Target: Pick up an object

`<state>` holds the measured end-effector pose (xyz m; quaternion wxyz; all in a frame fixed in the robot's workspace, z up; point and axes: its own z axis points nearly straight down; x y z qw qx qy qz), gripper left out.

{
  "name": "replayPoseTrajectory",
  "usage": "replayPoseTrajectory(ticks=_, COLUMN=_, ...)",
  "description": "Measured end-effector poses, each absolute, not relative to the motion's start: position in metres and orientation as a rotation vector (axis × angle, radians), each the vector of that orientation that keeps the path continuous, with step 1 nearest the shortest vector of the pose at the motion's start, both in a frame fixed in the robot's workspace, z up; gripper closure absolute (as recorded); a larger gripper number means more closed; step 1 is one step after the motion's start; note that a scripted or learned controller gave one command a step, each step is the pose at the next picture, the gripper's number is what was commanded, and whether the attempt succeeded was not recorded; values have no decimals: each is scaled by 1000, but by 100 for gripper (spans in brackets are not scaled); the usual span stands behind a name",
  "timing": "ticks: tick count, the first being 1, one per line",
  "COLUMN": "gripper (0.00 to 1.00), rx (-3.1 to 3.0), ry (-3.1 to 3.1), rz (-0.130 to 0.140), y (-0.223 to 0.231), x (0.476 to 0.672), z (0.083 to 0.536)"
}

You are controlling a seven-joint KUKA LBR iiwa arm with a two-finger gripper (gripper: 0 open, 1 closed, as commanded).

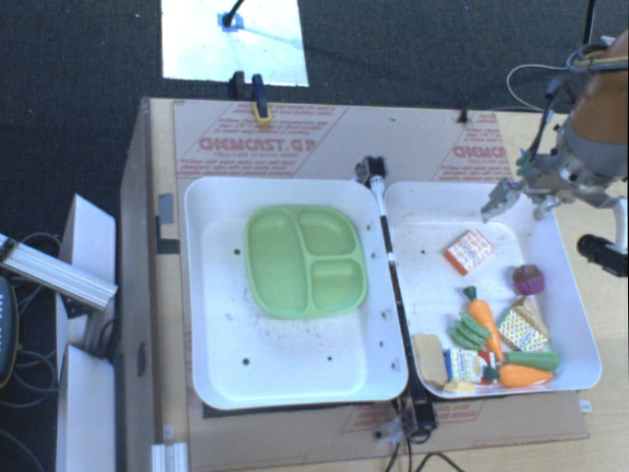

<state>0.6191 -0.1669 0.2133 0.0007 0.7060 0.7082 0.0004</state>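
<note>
The gripper hangs over the far edge of the right bin, its two fingers spread apart with nothing between them, which suits an arm that has not yet committed to any one item. The candidates for picking lie inside that bin: a small red-and-white box sits by itself nearest the gripper, a dark purple round piece lies toward the right wall, and a crowd of toy food is bunched in the near corner, including an orange carrot, a second carrot, a green bean pod and a patterned wedge. The box looks like the easiest target, since it stands clear of its neighbours and leaves room for the fingers on both sides (the pile in the corner is packed so tightly that closing on one piece would likely nudge the others). The left bin holds a green divided plate lying flat near its middle, probably a place for sorted items, not something to grasp. Both bins rest side by side on a paper-covered board on the tabletop, so the arm can reach either from the right.
</note>
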Motion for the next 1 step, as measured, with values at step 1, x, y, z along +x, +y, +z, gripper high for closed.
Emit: replayPoseTrajectory(ticks=1, gripper=0, rx=2215, ry=2225, rz=2, y=-153, x=624, z=84)
